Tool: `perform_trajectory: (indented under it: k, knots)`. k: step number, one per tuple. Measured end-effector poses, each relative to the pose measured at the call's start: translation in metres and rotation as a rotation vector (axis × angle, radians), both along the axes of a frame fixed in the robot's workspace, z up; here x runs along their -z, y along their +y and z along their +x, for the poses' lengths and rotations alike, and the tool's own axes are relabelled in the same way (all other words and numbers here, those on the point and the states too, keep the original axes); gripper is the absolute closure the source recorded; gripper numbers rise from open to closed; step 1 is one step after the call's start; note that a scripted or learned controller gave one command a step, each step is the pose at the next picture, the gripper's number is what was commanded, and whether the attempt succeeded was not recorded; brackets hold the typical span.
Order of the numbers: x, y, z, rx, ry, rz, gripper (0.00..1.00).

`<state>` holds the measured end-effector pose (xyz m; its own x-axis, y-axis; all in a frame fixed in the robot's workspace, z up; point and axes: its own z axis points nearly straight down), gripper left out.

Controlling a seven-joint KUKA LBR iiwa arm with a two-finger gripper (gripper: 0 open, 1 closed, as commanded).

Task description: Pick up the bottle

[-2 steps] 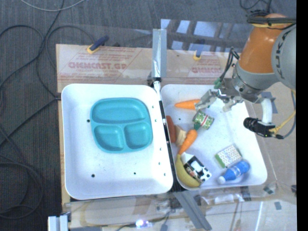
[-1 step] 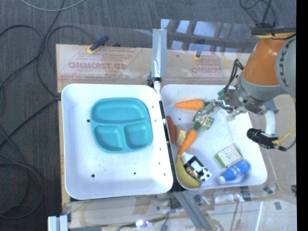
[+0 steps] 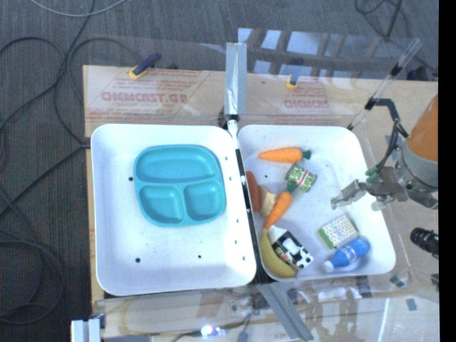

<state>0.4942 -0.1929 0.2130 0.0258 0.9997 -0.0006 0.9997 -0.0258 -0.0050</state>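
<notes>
Grey metal fingers of my gripper (image 3: 354,193) hang above the right side of the right bin (image 3: 356,142), splayed apart with nothing between them. I judge this the approach step: I have not reached the bottle yet.

Just below the fingers, nearer the camera, lies a small green-patterned packet (image 3: 337,230), and beside that, in the bin's near right corner, the bottle (image 3: 348,254) lies on its side, blue with a white cap pointing left. The next move calls for travelling toward that corner, turning the wrist so the fingers straddle the bottle across its width, then descending. The bin wall and the packet sit close by, so a finger could catch either.

Further left lie two carrots (image 3: 283,154), a green can (image 3: 301,179), a banana (image 3: 276,260) and a black-and-white toy (image 3: 293,249). The left bin (image 3: 114,262) holds a blue tray (image 3: 180,184).
</notes>
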Motion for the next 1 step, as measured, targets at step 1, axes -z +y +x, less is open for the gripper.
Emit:
perform_trajectory:
  k: [1]
  knots:
    - [-0.0352, 0.0318, -0.0028, -0.121, -0.003, 0.000, 0.00]
